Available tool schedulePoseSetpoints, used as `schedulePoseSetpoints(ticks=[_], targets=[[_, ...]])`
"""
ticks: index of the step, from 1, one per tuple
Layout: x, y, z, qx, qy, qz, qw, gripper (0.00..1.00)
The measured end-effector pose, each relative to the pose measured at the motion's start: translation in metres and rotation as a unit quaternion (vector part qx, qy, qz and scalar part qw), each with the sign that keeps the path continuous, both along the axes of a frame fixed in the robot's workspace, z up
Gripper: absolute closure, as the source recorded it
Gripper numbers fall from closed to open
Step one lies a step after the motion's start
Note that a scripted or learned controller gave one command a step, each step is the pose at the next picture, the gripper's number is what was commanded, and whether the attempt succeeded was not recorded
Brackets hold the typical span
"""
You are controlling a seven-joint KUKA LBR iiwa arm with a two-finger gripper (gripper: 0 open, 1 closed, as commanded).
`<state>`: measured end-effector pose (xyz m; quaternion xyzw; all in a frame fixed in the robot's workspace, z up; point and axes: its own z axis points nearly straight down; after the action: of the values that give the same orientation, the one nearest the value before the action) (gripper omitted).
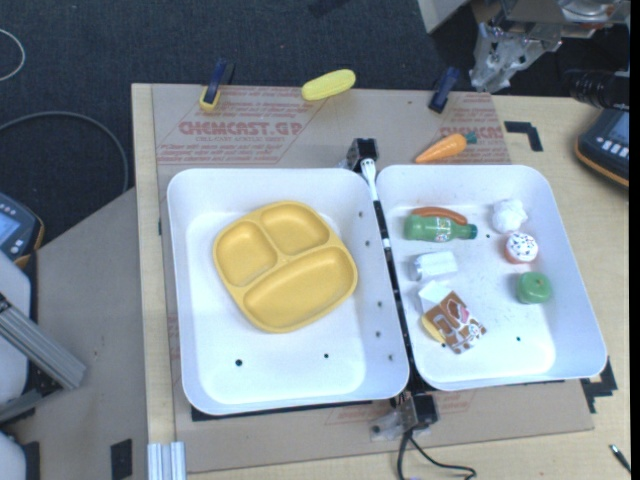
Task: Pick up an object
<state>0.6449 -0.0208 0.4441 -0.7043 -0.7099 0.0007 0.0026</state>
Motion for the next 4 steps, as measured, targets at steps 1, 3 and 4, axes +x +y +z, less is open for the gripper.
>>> schedulePoseSetpoints(ticks=[1,3,4], targets=[[-0.017,0.106,0.041,0.0004,-0.006,0.002,1.0,1.0],[-0.059,0.249,0.002,-0.0015,0.002,0.0,1.0,1.0],[-0.08,0.245,-0.111,-0.0038,0.005,-0.005,1.0,1.0]])
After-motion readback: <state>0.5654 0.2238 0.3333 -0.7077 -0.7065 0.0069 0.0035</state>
